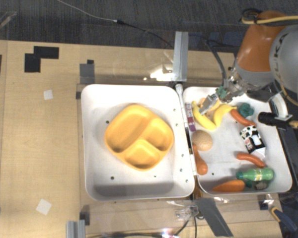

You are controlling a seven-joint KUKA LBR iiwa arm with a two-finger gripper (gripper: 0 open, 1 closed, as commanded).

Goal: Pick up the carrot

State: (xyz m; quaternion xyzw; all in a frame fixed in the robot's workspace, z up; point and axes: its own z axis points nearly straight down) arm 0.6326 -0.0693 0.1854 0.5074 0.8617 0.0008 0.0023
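A yellow divided plate [139, 136] sits in the left bin [92, 182]; the right bin [283, 180] holds bananas [211, 114], a green bottle [255, 174], and a tan ball [202, 140].

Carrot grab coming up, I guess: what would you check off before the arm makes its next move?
1. Carrot in plain view in the right bin: ok.
2. Nothing lying on top of the carrot: ok.
3. Jaws above the carrot: not ok, they hang over the bananas beside it.
4. Gap between carrot and bananas: cannot tell.
5. Carrot already held: not ok, it lies on the bin floor.
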